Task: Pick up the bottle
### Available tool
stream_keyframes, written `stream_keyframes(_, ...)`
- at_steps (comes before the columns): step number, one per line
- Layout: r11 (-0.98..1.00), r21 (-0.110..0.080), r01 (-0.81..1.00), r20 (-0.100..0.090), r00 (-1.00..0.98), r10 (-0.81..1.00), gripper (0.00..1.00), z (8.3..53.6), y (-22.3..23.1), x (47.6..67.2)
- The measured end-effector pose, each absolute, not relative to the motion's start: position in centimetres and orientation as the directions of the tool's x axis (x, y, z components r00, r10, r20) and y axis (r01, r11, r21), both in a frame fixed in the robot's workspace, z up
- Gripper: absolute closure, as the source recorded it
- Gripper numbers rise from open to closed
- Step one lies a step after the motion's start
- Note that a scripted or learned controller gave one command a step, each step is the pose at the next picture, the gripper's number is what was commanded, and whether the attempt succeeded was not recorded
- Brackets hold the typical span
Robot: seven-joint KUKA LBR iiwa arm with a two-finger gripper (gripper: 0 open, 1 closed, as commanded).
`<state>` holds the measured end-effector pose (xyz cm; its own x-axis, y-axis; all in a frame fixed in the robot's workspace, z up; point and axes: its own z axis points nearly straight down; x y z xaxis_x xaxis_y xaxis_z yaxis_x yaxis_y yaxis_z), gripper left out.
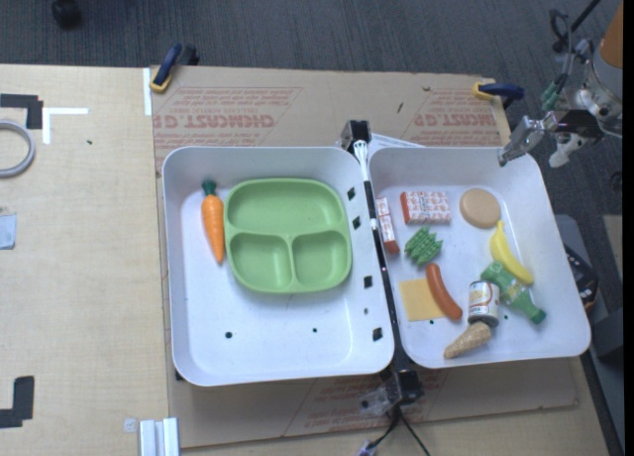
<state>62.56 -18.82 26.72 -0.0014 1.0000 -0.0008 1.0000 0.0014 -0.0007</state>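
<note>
Beyond the right bin's [551, 196] far right corner hovers the pincer [535, 139], fingers spread, well apart from the green bottle [515, 293].

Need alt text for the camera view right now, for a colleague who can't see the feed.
The gripper hangs above the right bin's far right corner, away from the green bottle lying near that bin's right side among toy foods. The left bin holds a green divided plate and a carrot.
</note>
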Motion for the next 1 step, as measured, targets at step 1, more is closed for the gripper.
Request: stream_keyframes(1, 0.004, 0.0, 1.0, -0.002, -0.004, 1.0, 1.0, 27.69, -18.82, 62.61)
